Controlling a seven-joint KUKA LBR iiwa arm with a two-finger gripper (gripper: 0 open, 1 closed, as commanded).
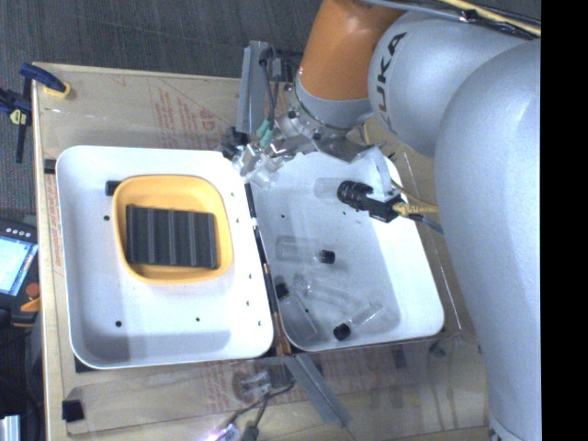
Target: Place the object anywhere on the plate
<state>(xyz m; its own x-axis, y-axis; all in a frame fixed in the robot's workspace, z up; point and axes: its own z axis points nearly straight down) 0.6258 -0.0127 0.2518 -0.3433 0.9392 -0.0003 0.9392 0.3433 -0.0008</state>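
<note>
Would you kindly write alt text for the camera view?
A grey arm reaches from the right, its gripper over the rims between two white bins. The left bin holds a yellow plate; the right bin holds small clear objects.

Lighting: bright, even overhead illum. The two shallow white plastic bins (165,338) read near overexposed; highlights wash out on the bare floor of the left bin. Soft grey shadow lies along left bin's near wall and under the yellow rounded-square plate (138,191). Large grey robot arm (478,154) w/ orange band shows broad specular sheen. Focus: adequate centre; clear plastic items in right bin low-contrast, hard to resolve. Slight softness at edges.
</note>
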